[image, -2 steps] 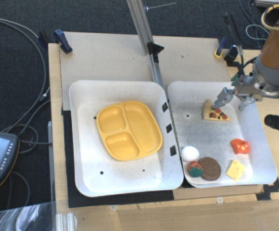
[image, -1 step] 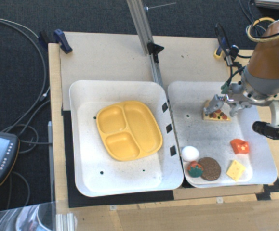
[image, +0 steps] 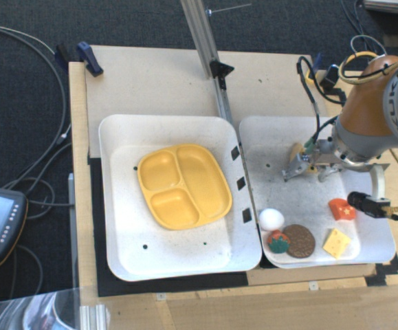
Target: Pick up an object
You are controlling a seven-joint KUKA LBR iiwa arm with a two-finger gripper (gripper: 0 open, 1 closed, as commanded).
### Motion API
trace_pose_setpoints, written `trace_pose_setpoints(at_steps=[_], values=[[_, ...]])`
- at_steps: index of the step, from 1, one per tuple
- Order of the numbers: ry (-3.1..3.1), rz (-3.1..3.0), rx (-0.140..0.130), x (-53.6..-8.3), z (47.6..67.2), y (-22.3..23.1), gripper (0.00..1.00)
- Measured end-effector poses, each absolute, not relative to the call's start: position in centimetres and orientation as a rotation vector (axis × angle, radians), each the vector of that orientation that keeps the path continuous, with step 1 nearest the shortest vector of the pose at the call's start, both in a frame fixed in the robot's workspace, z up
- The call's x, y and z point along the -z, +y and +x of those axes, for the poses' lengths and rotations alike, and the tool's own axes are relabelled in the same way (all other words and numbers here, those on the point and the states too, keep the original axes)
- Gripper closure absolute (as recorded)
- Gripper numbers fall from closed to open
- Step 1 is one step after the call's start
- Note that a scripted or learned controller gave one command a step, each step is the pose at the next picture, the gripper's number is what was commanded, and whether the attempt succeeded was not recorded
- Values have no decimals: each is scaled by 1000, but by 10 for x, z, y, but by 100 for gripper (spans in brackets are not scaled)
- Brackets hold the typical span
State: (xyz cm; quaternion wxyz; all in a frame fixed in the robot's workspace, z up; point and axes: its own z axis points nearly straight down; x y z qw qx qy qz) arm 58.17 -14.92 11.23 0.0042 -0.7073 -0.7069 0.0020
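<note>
Two bins: white, shallow, side by side on the bench (image: 150, 81), their inner walls meeting along the middle.
Near edge, right bin (image: 384, 249): a row of small play-food pieces hugs the front wall — a white egg (image: 271, 219), a red-and-green strawberry-like piece (image: 278, 240) just beside it, a brown round cookie (image: 299, 240) touching that piece, and a yellow cheese wedge (image: 336, 243) near the front right corner.
Slightly farther back: an orange-red block (image: 342, 209) sits apart from the row, close to the right wall.
Open room, right bin: bare speckled floor lies between the food row and the gripper, and along the left wall.
Left bin (image: 116, 184): a yellow three-compartment plate (image: 183, 185) lies flat in the centre, with free floor all round it.
Gripper (image: 296, 165): low over the rear half of the right bin, pointing left, nothing between its fingers; I cannot tell how wide they stand.
Arm (image: 370, 108): grey with an orange band, entering from the right.
Far edge: a metal post (image: 202, 26) rises behind the bins.
</note>
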Motion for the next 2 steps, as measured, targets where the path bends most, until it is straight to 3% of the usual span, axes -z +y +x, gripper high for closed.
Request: trace_pose_setpoints(at_steps=[1,2], values=[[-2222,-2220,3,-127,585,-149,100],[-2225,-2226,5,-179,578,-155,100]])
